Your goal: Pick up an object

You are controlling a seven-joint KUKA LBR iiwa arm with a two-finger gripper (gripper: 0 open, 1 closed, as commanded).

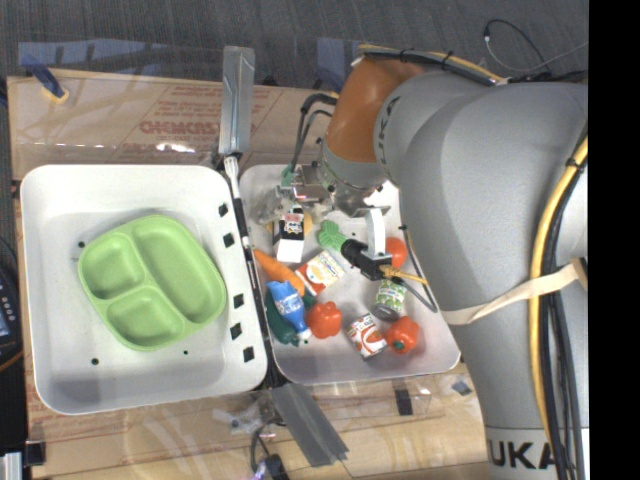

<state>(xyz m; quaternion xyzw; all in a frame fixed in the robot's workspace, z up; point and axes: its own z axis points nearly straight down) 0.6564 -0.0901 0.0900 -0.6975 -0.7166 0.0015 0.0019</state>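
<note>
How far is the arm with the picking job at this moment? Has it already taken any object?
Done: the arm has reached into the right bin, and the gripper is low over the toys near its back left corner. In hand: nothing visible between the fingers. Left: grasp and lift one item; the carrot, blue bottle and tomato lie loose. The green tray sits in the left bin.

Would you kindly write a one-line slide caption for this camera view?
KUKA arm reaches into the right bin of toy groceries; a green divided plate lies in the left bin.
</note>
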